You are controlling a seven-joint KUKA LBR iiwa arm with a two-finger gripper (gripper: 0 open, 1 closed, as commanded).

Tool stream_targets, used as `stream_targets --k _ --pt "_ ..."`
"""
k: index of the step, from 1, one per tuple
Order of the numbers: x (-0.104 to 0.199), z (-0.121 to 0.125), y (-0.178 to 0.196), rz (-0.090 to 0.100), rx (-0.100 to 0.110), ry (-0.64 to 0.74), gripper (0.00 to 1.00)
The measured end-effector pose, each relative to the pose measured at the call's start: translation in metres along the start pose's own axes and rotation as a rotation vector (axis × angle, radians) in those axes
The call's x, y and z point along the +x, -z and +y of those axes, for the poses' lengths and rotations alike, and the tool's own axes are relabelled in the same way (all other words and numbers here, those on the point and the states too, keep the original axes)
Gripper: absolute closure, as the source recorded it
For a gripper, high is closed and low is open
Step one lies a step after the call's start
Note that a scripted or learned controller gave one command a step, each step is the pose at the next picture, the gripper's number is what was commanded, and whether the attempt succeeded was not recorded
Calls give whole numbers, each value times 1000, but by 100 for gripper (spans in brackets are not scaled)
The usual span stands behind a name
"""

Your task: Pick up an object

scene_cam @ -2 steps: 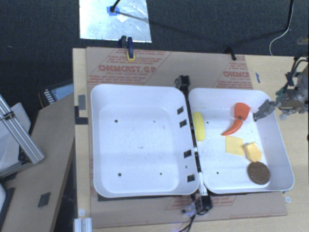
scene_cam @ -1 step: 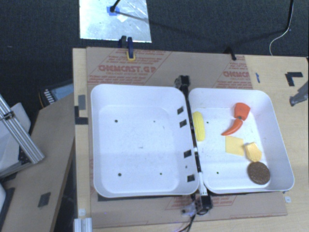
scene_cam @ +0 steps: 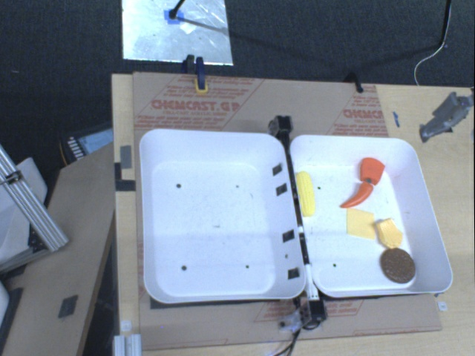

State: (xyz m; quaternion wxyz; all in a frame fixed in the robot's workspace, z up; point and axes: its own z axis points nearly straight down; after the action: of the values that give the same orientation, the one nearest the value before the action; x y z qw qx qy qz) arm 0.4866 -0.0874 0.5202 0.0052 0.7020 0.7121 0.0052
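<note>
The right white bin [scene_cam: 427,199] holds several toy foods. A yellow corn cob [scene_cam: 304,193] lies along its left wall. An orange carrot-like piece [scene_cam: 365,180] sits near the middle top. Below it lie a pale yellow cheese slice [scene_cam: 361,224], a small yellow chunk [scene_cam: 390,233] and a round brown cookie [scene_cam: 398,265]. My grey gripper [scene_cam: 447,116] hangs at the far right, above and outside the right bin's top right corner, away from all the objects. Nothing shows in it.
The left white bin [scene_cam: 211,213] sits beside the right one on a cardboard sheet [scene_cam: 223,102]. A black hinge strip [scene_cam: 293,213] runs between the bins. A shiny metal plate [scene_cam: 177,19] lies beyond the bench.
</note>
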Motion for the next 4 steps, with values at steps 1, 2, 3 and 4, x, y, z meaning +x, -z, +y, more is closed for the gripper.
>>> stream_targets --k 1,2,3,4 --pt "35 9 16 0 10 -5 0" --pt "32 9 27 0 7 -6 100" --pt "-54 31 13 -4 13 -21 100" --pt "-124 92 -4 -5 11 -17 100"
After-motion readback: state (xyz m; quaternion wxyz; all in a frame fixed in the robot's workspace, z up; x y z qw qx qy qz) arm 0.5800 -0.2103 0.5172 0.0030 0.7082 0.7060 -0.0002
